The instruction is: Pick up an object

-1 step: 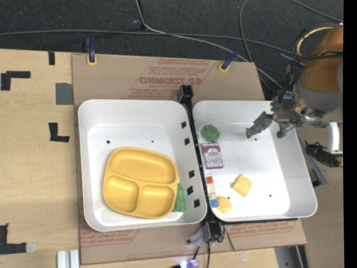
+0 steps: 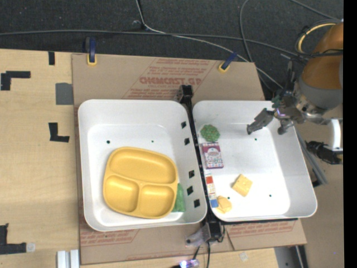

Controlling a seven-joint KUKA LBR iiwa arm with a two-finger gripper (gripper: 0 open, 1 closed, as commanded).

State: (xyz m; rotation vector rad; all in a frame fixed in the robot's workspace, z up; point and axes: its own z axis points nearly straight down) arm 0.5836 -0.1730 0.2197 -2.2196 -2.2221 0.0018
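Two white bins (image 2: pixel 92 128) sitting on cardboard-covered bench (image 2: pixel 167 80); gripper (image 2: pixel 269 121) hovering, fingers apart, empty; pink packet (image 2: pixel 212 154) lying lengthwise front-to-back.

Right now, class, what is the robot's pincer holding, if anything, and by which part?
Nothing. The pincer hangs open over the right bin, with no object between its fingers; the green broccoli piece and yellow cheese wedge lie apart from it.
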